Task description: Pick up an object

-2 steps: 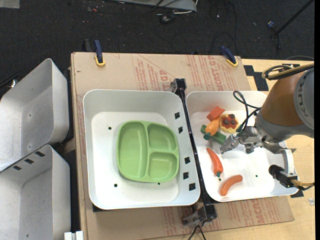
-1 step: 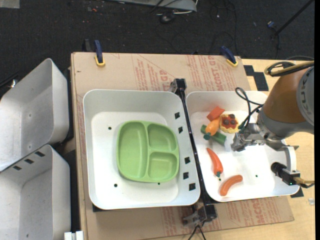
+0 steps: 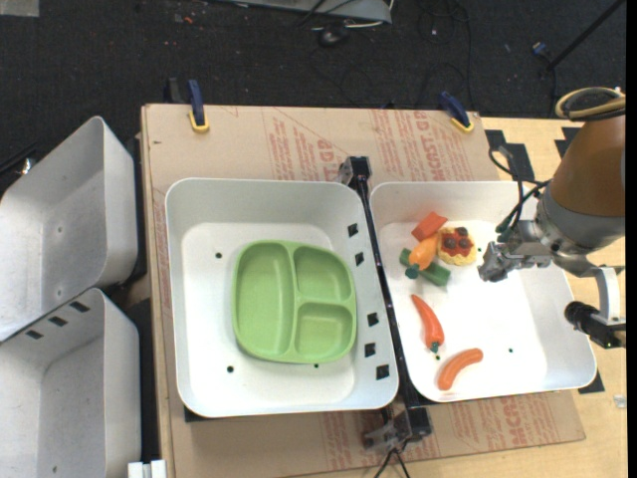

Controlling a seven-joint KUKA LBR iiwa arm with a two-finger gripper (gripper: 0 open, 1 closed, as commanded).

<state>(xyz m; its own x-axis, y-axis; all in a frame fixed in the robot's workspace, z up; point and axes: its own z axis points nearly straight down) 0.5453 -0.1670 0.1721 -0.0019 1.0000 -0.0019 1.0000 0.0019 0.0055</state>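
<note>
The right bin [image 3: 528,361] holds a cluster of toy food at its back left: an orange-red piece [image 3: 430,225], a carrot-like piece with green parts [image 3: 424,258], and a small yellow tart with dark berries [image 3: 458,246]. A red chili pepper [image 3: 429,322] lies in the middle, and an orange sausage [image 3: 459,366] lies toward the front. My gripper [image 3: 495,264] hangs low over the right bin, just right of the tart, apart from it. Nothing shows between its fingers.
The left bin [image 3: 199,366] holds a green divided plate [image 3: 296,302]. A black divider [image 3: 376,287] separates the two bins. Two more white bins [image 3: 60,227] stand off the bench at the left. Blue clamps [image 3: 197,108] hold the board's back edge.
</note>
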